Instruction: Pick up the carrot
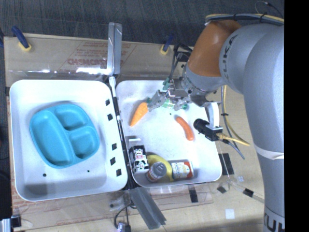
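In the right bin [212, 170], upper left part: the carrot [139, 113], lying slanted on the white floor. Just to its right the gripper [159, 99], reaching in from the grey arm [251, 71]; cannot tell how far open, nothing seen between it. Near the middle, a sausage [184, 128]. Along the lower edge: a small carton [139, 159], a yellow bottle [159, 168], a can [181, 169]. In the left bin [19, 100], a blue divided plate [64, 134].

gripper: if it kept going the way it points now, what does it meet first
Most likely the carrot: the gripper points left and down in the camera view, its tip beside the carrot's top end. Depth is unclear, so contact can't be confirmed.
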{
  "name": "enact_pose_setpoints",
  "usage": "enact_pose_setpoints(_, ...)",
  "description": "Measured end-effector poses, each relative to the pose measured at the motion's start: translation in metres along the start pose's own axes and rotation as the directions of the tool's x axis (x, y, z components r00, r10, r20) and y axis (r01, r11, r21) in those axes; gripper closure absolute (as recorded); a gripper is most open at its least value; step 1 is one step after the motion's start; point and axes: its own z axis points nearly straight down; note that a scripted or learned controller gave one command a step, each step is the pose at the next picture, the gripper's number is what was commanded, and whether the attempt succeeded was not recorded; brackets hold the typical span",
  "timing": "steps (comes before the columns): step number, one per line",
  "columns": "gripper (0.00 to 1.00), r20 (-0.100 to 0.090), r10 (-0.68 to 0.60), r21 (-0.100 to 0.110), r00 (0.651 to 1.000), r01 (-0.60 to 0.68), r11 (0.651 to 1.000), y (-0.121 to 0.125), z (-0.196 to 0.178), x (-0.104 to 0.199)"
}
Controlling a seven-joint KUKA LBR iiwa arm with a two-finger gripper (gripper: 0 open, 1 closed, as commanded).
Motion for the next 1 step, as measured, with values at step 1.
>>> enact_pose_setpoints(1, 0.0, 0.0, 0.0, 0.0, 1.0, 0.0, 1.0, 0.0, 0.0, 0.0)
